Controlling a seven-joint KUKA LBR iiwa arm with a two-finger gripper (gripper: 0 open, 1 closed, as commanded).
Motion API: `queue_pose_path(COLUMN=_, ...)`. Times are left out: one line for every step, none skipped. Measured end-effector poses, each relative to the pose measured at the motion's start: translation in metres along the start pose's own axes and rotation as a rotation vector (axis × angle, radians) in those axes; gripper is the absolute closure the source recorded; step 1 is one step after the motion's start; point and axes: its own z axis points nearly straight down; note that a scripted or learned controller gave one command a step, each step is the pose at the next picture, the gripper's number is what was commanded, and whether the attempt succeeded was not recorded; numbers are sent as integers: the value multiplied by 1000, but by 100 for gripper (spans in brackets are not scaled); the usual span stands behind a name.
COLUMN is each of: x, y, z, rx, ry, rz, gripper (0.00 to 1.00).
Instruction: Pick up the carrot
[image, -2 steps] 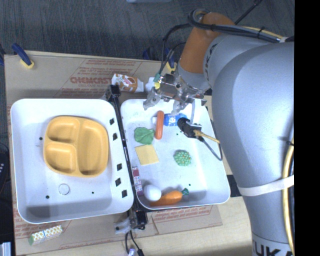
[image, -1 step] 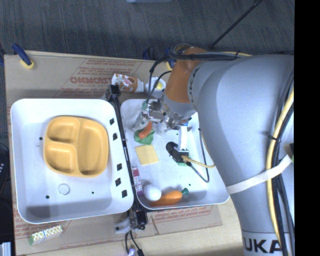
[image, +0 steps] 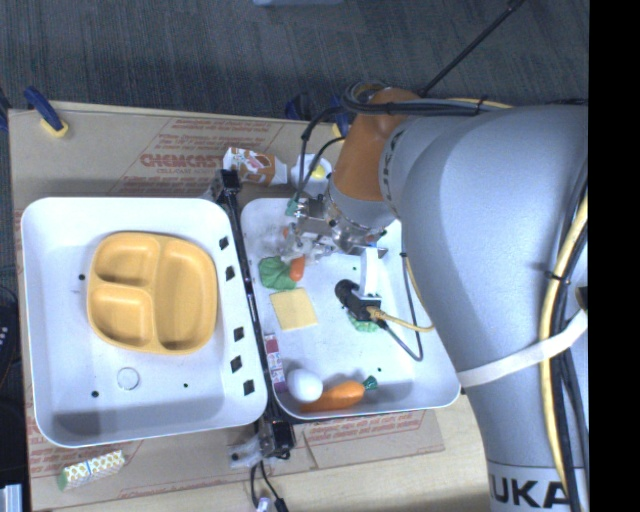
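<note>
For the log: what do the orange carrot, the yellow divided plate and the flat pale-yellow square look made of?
The orange carrot with a green tip looks like moulded plastic: smooth, evenly coloured, faintly glossy. The yellow divided plate in the left white bin also looks plastic, with rounded moulded ridges and a soft sheen. The flat pale-yellow square appears matte, possibly a toy cheese slice of plastic or foam; too small to tell.

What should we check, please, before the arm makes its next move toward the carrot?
1. Carrot located: ok, at the near edge of the right bin.
2. Carrot unobstructed from above: ok, though a white egg touches its left end.
3. Gripper over the carrot: not ok, it sits at the bin's far end, near a green item.
4. Jaws' state: cannot tell.
5. Carrot held: not ok, it lies in the bin.
</note>
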Motion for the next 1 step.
queue_pose_path(x=27, y=-30, z=-201, rx=-7, ry=0, rz=115, gripper=100)
